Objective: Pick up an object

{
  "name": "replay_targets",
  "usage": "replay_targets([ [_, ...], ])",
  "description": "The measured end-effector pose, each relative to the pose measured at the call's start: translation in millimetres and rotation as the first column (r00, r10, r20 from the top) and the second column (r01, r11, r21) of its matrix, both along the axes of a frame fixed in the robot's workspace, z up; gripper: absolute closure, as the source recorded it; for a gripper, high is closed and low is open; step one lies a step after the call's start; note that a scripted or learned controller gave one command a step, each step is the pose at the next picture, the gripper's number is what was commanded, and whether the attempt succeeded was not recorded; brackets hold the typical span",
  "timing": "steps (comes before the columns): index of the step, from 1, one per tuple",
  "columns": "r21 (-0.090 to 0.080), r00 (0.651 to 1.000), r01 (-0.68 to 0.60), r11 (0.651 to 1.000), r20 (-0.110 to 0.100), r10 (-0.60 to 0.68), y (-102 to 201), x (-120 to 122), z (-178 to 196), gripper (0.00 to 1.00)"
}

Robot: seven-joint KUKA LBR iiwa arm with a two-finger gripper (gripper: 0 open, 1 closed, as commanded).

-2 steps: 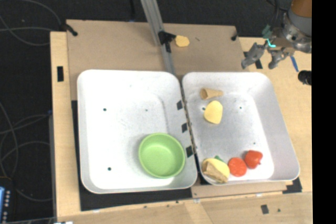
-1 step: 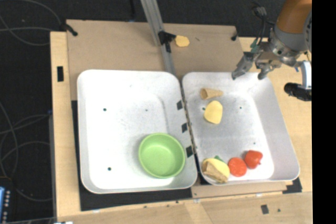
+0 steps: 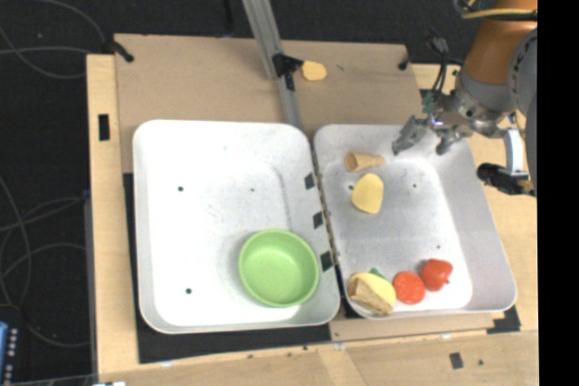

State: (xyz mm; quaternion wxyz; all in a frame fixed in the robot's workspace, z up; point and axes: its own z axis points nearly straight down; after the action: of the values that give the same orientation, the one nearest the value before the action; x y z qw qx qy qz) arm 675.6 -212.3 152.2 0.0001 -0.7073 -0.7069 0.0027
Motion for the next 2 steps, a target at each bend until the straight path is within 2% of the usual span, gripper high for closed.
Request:
replay_targets([
  [1,0.0,1.0,-0.001,1.0,0.0,0.001,-1.7,-1.3,-52.6,0.0],
  [2,-0.005,1.0,-0.003,1.0,0.007,0.003,-3.1,0.5,-37.0,1.0],
])
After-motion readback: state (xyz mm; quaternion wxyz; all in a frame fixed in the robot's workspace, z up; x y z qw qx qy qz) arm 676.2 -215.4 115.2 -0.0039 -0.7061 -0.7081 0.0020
